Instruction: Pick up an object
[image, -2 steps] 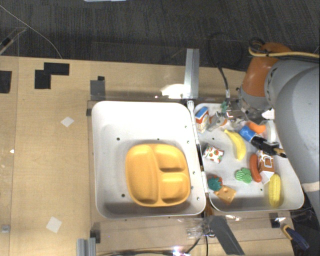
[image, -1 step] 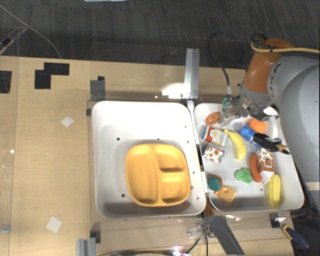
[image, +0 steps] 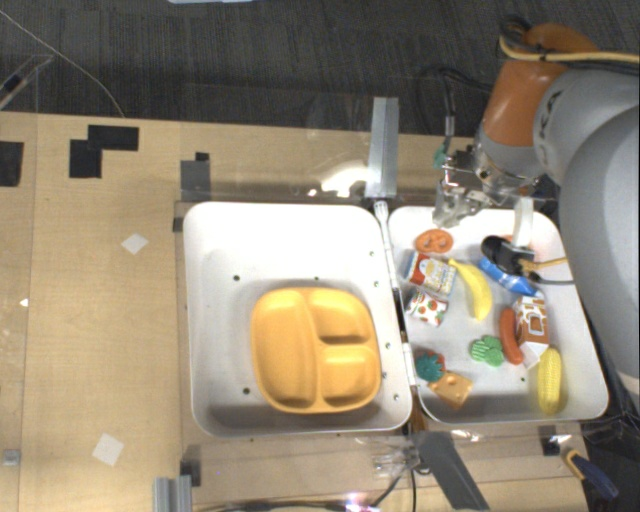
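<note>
Objects for picking all lie in the right bin (image: 497, 395), so we read the bench from the left. The left bin (image: 205, 300) bears a yellow divided tray (image: 315, 350) and nothing small to grasp. Across the shared wall, the right bin holds a crowd: a teal piece (image: 428, 366) and a cheese-coloured wedge (image: 453, 388) at the near end, a printed carton (image: 432, 272) beyond them, then an orange round piece (image: 433, 241) at the far end. Further right come a banana (image: 474, 288), a green piece (image: 487, 350), a blue piece (image: 505, 277), a red sausage (image: 509, 335) and a corn cob (image: 549, 380).

The gripper (image: 455, 212) hangs over the far left corner of that bin, just beside the orange round piece. We cannot tell whether it is released or clenched, and we see nothing held in it.

We judge this to be the approach step, with the lift not yet begun. Next we would need a straight descent onto the orange piece, clear of the carton and the bin wall.
</note>
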